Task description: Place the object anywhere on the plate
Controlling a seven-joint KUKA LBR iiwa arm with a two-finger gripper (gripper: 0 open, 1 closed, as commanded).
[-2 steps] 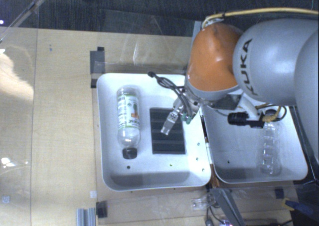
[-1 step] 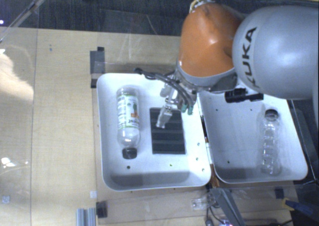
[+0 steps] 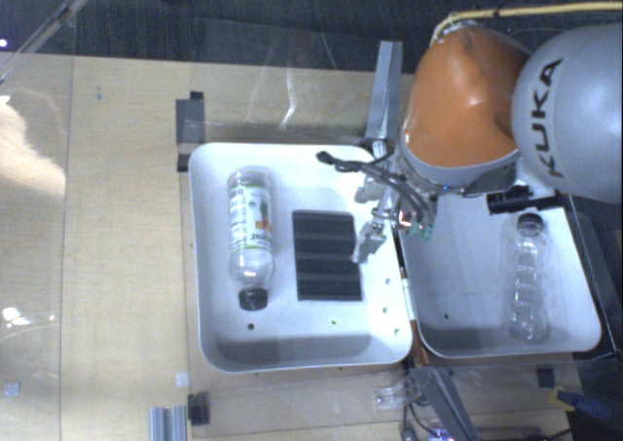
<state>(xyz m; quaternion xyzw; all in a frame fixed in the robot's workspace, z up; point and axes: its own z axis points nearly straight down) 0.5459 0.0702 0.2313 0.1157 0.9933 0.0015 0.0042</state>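
**Gripper poised at edge of left bin**

Reaching in from the right: grey arm (image 3: pixel 569 108) with orange band. Side by side on the bench: left bin (image 3: pixel 219 332), right bin (image 3: pixel 467 312). Lying in the left bin: labelled bottle (image 3: pixel 249 235), black-capped, just beside ridged black plate (image 3: pixel 326 255). In the right bin: clear bottle (image 3: pixel 527 278). Over the plate's right edge: gripper (image 3: pixel 375 230), finger state impossible to tell.

**Arm over the seam between two bins**

The left bin (image 3: pixel 209 332) holds a labelled bottle (image 3: pixel 249 235) lying flat and a black ribbed plate (image 3: pixel 325 255) beside it. The end effector (image 3: pixel 375 235) hangs at the plate's right edge. A clear bottle (image 3: pixel 527 278) lies in the right bin (image 3: pixel 467 342).
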